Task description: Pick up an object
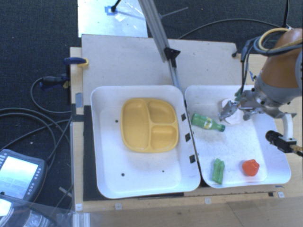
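Two white bins side by side on the table (142,60). Left bin (106,174): yellow divided plate (149,125). Right bin (279,174): green bottle (207,123), green pepper (218,170), red pepper (251,167), white item (234,118) by gripper (232,110); fingers' state impossible to tell.

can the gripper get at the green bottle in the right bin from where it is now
Probably yes. The green bottle lies on its side on the right bin floor, just left of the gripper, with nothing on top or between them.
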Robot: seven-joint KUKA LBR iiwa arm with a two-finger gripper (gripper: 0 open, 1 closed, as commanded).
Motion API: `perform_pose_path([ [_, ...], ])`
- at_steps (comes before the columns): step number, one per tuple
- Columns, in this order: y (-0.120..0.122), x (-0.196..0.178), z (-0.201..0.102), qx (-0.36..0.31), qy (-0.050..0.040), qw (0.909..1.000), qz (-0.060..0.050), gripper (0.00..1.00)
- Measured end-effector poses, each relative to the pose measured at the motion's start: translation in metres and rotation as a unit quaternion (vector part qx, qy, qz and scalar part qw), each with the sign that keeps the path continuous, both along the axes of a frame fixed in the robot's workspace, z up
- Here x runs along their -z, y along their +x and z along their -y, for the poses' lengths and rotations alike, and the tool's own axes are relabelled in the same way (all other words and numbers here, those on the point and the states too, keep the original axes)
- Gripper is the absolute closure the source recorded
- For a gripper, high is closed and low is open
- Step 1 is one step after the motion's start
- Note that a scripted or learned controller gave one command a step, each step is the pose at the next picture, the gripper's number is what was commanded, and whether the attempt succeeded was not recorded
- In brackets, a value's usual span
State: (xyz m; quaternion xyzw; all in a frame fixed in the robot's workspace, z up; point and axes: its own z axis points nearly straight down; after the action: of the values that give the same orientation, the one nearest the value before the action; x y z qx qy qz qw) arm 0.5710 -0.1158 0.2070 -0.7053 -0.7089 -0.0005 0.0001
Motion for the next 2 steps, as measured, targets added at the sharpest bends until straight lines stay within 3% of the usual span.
perform_pose_path([
  [1,0.0,0.0,0.0,0.001,0.0001,1.0,0.0,0.0],
  [2,0.005,0.043,0.002,0.003,-0.0003,1.0,-0.002,0.0],
])
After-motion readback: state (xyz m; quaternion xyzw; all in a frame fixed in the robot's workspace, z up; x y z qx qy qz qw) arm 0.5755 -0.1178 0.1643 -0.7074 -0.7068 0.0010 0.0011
